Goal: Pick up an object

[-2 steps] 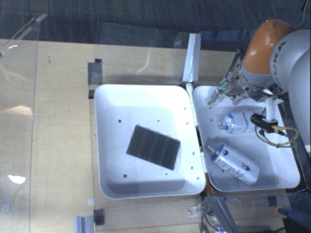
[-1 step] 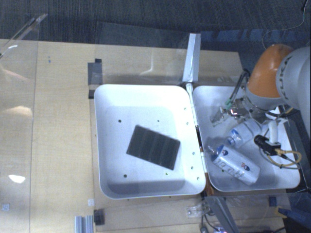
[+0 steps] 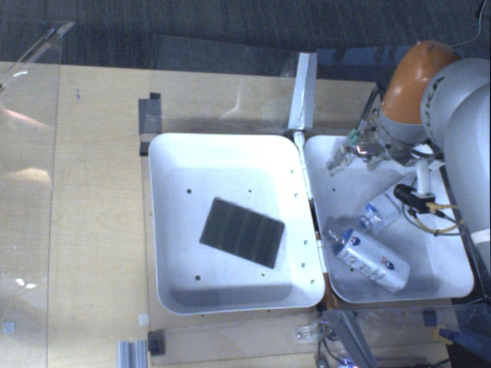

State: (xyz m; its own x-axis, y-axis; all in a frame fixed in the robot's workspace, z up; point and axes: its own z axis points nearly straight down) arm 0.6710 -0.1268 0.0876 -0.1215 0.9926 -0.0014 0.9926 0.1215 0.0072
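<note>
A dark grey flat rectangular pad (image 3: 242,232) lies tilted in the middle of the left bin (image 3: 169,205). In the right bin (image 3: 453,282), a silver can-like container with blue markings (image 3: 371,261) lies on its side near the front. A small clear bottle with a blue cap (image 3: 380,213) lies just behind the container. My gripper (image 3: 349,155) hangs over the back left corner of the right bin, behind and to the left of the bottle and apart from it. Nothing is visibly held in it.
The grey arm with its orange band (image 3: 418,79) reaches in over the right bin's back right. A metal post (image 3: 302,90) stands behind the divide between the bins. Black cables (image 3: 422,202) loop over the right bin's right side.
</note>
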